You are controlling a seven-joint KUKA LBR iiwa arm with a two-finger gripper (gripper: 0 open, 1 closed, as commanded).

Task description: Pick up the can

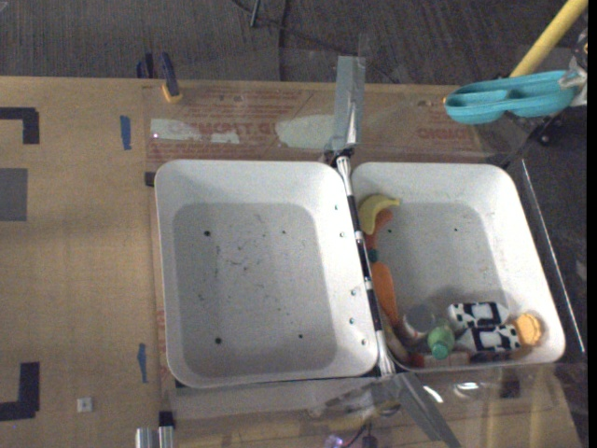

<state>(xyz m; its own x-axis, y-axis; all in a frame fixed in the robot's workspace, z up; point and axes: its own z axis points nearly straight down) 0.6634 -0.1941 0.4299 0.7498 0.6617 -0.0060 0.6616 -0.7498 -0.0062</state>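
Camera view, looking down at a slant on both bins. Cannot tell the hand's state from here, whether wide, narrow or holding; nothing to go on for its place either, beyond the rig's word that the arm reaches in from the right.

Judged as barely begun: nothing lifted, everything lying in the right bin (522,215), the one on the arm's reach-in side. Still to do, by this reading: the whole approach, the closing on the can and the lift.

Can (485,327) taken, with some doubt, to be the black-and-white piece lying low in the near corner of the right bin, close to the front wall. Crowded there: a green bottle-like thing (440,342) just beside it on the side away from the arm, an orange ball (529,329) touching or nearly touching it on the arm's side. A carrot (384,289) and a banana (377,211) strung along the wall shared with the left bin (170,250), farther from the arm's side.

Hard to make out: the can's true shape and which way it lies, its label breaking up the outline; a greyish round thing between carrot and bottle, too blurred to name; the bin's front edge, dim behind glare.
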